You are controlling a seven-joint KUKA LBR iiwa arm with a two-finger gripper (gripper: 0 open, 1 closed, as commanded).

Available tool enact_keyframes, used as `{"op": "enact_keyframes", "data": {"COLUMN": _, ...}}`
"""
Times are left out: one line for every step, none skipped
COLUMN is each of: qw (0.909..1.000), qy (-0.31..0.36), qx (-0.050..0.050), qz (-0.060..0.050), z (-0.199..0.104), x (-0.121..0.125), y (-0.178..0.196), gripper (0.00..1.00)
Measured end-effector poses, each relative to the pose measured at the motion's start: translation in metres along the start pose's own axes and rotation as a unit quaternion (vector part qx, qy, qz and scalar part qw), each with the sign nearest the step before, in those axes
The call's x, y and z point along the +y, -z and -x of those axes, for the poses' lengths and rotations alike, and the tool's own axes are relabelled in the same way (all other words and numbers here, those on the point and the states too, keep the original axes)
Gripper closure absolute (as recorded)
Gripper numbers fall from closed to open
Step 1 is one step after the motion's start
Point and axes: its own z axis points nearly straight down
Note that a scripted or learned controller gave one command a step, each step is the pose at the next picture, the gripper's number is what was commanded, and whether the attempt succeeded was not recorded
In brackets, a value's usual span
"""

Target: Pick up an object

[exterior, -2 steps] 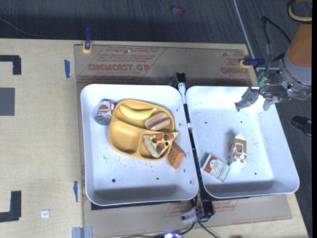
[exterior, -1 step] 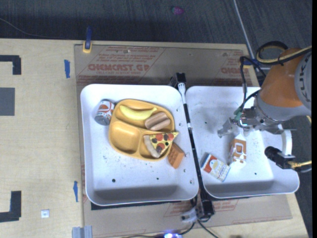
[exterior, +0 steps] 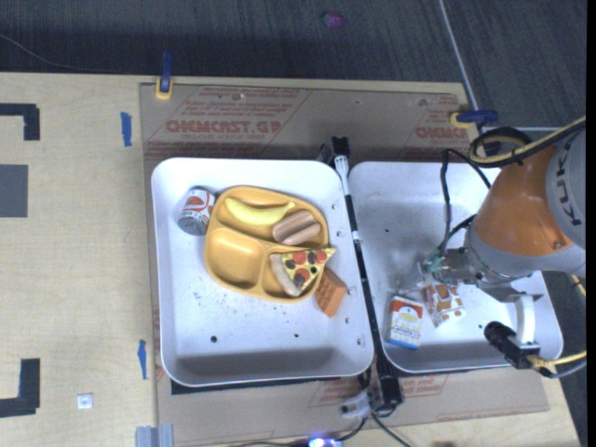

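Objects for picking lie in both white bins on the desk [exterior: 74, 250], and none is lifted yet as far as the camera view shows.

Camera view: the left bin [exterior: 177, 343] carries a yellow divided tray [exterior: 244, 250] at its centre, with a toy banana [exterior: 244, 210] and a toy hot dog [exterior: 296, 226] in the upper compartments and a toy pizza slice [exterior: 300, 268] at the tray's four o'clock. A small can [exterior: 196, 210] lies touching the tray at its ten o'clock, and an orange cracker-like piece [exterior: 330, 293] leans just beside the tray at five o'clock.

The right bin [exterior: 391, 194] has a small carton [exterior: 405, 322] at its six o'clock and a small red-and-white packet [exterior: 444, 303] just beside it at the carton's two o'clock. The arm [exterior: 521, 222] comes in from three o'clock, and the end effector [exterior: 440, 266] sits low over the bin, right above the packet. Whether it is spread or pressed together I cannot tell; the wrist hides it.

My reading: the reach is made, but the grasp and the lift are left to do. The packet looks like the likely target.
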Motion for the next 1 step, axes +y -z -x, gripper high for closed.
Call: {"op": "enact_keyframes", "data": {"qw": 1.0, "qy": -0.002, "qx": -0.003, "qz": 0.003, "z": 0.0035, "x": 0.0013, "y": 0.0112, "gripper": 1.0}}
